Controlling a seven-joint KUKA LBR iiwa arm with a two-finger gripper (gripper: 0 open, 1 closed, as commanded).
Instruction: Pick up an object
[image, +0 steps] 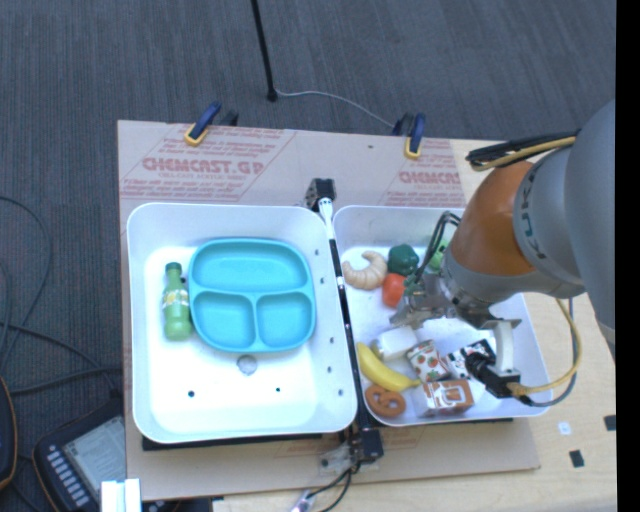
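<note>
The arm (520, 225) reaches in from the right, bent down over the right bin (535, 345). Its jaws (425, 305) sit low beside the tomato (393, 289). Whether they are apart or together cannot be told.

Beside the blue divided tray (252, 308) stands a green bottle (177, 301). Right of it: tan croissant (366, 268), red-green strawberry (394, 288), yellow banana (382, 368), white bins (150, 240).

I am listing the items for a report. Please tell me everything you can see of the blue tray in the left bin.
The blue tray is a light blue divided plate, plastic by its look, with rounded corners and a raised rim. It has three compartments: one wide one at the far side and two smaller ones at the near side. It lies flat, right side up, in the left bin. A green bottle lies close along its left edge.
</note>
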